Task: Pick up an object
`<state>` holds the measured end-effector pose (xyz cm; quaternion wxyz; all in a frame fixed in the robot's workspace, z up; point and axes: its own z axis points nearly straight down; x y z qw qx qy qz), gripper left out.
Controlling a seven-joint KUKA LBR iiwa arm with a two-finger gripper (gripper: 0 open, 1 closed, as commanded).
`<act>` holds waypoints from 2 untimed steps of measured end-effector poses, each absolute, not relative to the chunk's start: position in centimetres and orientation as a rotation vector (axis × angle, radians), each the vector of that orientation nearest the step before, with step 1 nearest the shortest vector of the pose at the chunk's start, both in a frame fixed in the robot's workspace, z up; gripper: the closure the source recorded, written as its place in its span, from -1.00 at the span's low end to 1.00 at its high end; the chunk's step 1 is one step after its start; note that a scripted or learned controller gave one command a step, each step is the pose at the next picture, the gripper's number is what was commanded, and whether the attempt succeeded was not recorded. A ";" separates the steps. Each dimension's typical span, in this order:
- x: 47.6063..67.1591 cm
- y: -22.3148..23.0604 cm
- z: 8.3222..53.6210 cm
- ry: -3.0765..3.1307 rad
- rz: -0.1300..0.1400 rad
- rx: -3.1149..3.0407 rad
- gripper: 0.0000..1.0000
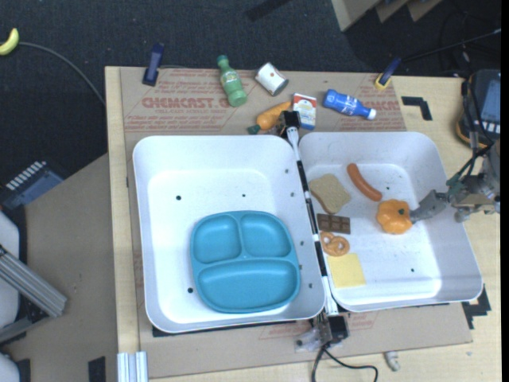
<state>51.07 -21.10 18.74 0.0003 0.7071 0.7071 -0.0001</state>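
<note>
The grey two-finger gripper [425,205] is seen at the right edge of the right-hand shallow white bin [445,277], reaching in low from the right, with its tip just beside a small orange bell pepper [394,216]. Much of the arm is cut off by the frame edge, and the wrist is lost in a tangle of cables. Whether the pepper is touched or gripped cannot be told, since the tip is small and blurred.

The pepper is rounded and squat, glossy orange, with a short stem hardly visible; no clear long axis can be made out. It lies near the middle of the right bin. Up and to its left a reddish-orange sausage [364,181] is laid with its long axis running from upper left to lower right. Along the bin's left side a brown slice of bread [329,191], a dark chocolate bar [333,224], a small brown pretzel [336,246] and a pale yellow cheese square [347,269] are set in a rough column.

In the left white bin [159,173] a blue three-compartment plate [245,259] is placed. Beyond the bins, on the cardboard bench top [191,98], a green bottle [232,81], a blue bottle [348,104], a white can [271,78] and a small carton [304,110] lie scattered.
</note>
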 end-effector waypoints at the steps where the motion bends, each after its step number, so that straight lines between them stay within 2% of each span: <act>1: 56.8 -13.6 10.3 2.208 0.012 2.207 -1.00; 2: 55.3 -14.1 9.7 2.195 0.026 2.192 -1.00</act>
